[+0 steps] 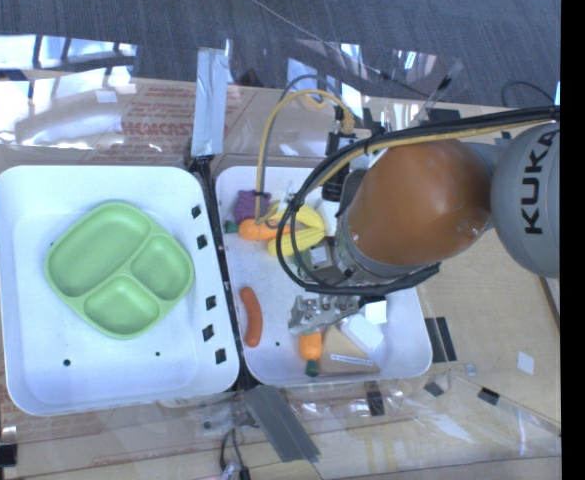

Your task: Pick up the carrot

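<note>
The carrot (312,347) is a short orange piece with a green tip, lying near the front wall of the right bin (412,353). My gripper (320,315) hangs low in that bin, right above the carrot's upper end and very close to it. The bulky orange-brown wrist (417,203) and its cables hide the middle of the bin. I see nothing lifted off the bin floor.
Around the carrot lie a pale cheese wedge (354,354), a reddish sausage (252,316), a yellow banana (308,230), another orange piece (256,231) and a purple item (245,206). The left bin (32,368) holds a green divided plate (120,268).
</note>
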